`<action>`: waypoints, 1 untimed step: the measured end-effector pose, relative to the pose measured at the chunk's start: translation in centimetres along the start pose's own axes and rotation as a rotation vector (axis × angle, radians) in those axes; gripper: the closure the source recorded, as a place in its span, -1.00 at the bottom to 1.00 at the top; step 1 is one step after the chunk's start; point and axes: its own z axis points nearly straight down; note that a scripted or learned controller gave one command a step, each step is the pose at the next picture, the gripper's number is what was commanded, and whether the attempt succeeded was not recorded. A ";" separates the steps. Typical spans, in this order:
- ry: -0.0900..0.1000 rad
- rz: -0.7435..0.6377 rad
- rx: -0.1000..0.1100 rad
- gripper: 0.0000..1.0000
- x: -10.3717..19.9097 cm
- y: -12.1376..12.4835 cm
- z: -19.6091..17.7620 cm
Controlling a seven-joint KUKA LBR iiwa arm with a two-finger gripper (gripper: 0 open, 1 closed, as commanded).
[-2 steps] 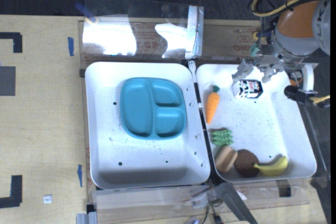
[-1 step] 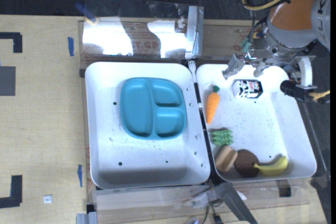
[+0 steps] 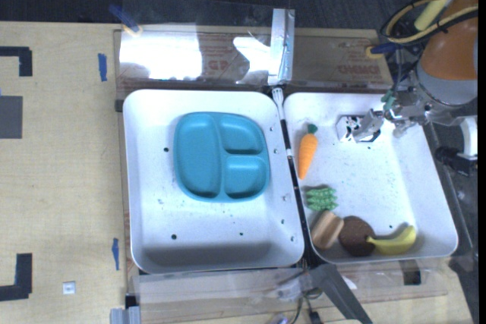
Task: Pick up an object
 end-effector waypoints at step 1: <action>-0.005 -0.065 -0.026 -1.00 3.4 6.4 5.1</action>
